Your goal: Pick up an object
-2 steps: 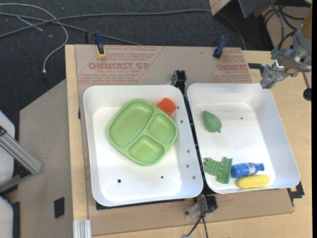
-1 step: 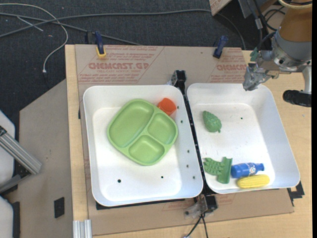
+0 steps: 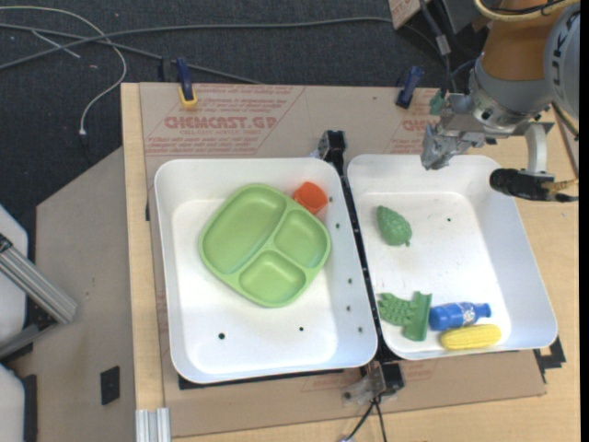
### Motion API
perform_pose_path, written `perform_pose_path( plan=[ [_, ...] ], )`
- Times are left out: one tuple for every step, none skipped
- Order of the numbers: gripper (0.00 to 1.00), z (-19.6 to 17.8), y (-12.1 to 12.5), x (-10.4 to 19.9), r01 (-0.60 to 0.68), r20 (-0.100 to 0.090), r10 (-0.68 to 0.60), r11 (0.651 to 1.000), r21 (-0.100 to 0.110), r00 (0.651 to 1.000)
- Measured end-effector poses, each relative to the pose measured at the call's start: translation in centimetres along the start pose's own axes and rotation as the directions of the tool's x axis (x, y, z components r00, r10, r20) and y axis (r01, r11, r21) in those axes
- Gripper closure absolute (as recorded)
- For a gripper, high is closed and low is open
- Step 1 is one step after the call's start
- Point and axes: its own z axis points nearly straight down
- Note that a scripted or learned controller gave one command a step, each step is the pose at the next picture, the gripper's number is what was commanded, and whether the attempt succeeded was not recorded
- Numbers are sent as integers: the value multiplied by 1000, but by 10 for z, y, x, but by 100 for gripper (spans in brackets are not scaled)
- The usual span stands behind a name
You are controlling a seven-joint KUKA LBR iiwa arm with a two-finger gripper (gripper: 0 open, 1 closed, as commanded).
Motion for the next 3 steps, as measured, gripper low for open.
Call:
perform_pose_path(
  plan=[
    [100,-8,-3,51,1,-1,-1,1000,-1,1000],
    [100,5,-15,107,1,-1,-1,1000,2,1000],
    [100,-3,-22,158,1,0,-1,1000,-2,1000]
  ],
)
